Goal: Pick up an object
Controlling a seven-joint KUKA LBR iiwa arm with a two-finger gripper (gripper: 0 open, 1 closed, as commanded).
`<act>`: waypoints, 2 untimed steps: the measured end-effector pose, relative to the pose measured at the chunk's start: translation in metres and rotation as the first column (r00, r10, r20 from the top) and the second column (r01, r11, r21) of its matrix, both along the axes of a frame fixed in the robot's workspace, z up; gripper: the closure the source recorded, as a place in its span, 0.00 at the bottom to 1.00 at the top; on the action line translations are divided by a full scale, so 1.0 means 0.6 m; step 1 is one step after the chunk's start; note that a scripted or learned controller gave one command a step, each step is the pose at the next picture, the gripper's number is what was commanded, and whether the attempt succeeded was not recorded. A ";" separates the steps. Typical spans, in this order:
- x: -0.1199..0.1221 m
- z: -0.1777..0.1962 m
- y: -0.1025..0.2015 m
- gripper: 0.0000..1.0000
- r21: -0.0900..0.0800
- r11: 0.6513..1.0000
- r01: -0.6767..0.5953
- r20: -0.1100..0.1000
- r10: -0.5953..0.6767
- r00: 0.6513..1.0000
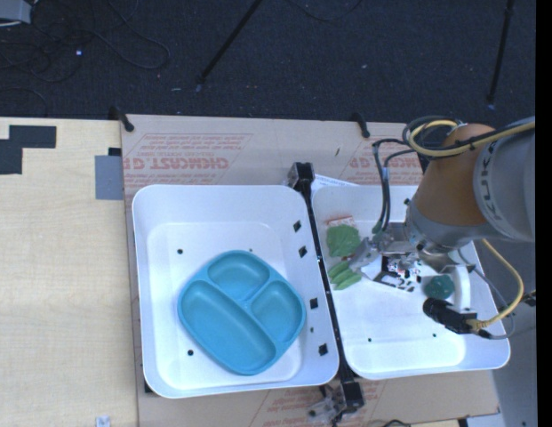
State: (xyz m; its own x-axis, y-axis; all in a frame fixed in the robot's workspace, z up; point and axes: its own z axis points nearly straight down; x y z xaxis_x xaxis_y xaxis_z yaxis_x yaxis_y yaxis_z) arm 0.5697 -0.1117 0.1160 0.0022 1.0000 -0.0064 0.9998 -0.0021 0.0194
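Note:
A blue divided plate point(242, 311) lies in the left bin point(160, 229). In the right bin point(409, 345) I see green objects point(343, 238) near the divider, with another green piece point(345, 277) just below them, and a teal object point(438, 286) at the right. A small pale item with a red edge point(339, 221) lies by the bin's back wall. My gripper point(393, 268) hangs low over the right bin's middle, between the green pieces and the teal object. The wrist hides its fingertips.
The grey arm with its orange band point(453, 189) covers the back right of the right bin. A black cable end point(449, 314) hangs by the bin's right side. A black divider point(316, 274) joins the two bins. Cardboard point(196, 149) lies under both.

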 end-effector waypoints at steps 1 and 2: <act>-0.001 0.013 -0.005 1.00 -0.003 1.000 0.006 -0.002 -0.006 1.000; -0.010 0.114 -0.012 1.00 0.006 1.000 0.005 -0.019 -0.005 1.000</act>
